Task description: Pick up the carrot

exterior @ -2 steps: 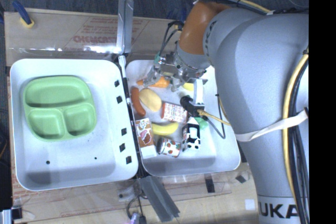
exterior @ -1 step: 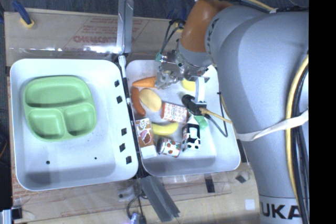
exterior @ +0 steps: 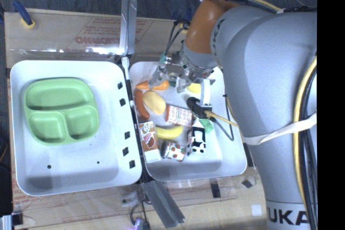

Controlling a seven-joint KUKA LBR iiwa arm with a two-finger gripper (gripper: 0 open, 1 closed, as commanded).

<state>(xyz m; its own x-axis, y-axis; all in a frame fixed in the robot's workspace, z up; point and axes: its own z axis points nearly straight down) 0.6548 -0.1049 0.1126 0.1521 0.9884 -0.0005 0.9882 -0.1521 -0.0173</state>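
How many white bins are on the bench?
2. The left bin holds a green tray. The right bin holds the toy food, with the arm reaching over it.

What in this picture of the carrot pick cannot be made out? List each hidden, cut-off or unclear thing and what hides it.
1. Gripper: whether its fingers are open or shut; the wrist above blocks them in the camera view.
2. Carrot: partly covered by the yellow fruit and the gripper, so a grip is not confirmed.
3. Right bin: its far right side lies under the arm.
4. Small cartons: their print is too small to read.
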